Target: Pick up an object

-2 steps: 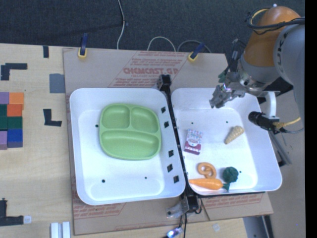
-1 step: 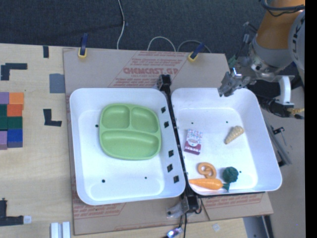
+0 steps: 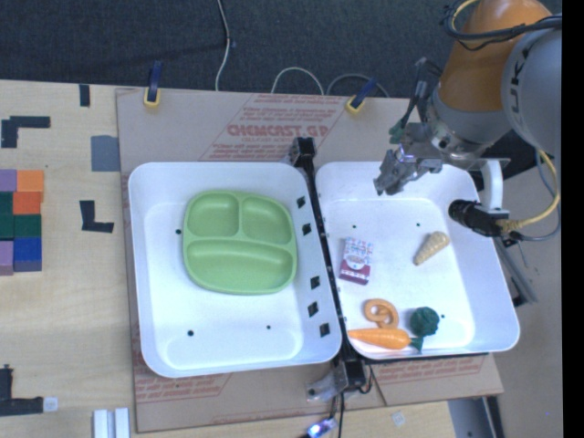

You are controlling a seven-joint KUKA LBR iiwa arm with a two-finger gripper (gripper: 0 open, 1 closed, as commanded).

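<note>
The right bin holds a small red and white packet, a tan cone-shaped piece, an orange pretzel, an orange carrot and a dark green broccoli. My gripper hangs over the far edge of the right bin, well above and behind the packet. Nothing shows between its fingers. A green divided plate lies in the left bin.
A black divider with clips runs between the two bins. Coloured blocks sit at the left edge of the bench. Yellow and blue clamps hold the cardboard at the back. A black cable fitting juts over the right bin's far corner.
</note>
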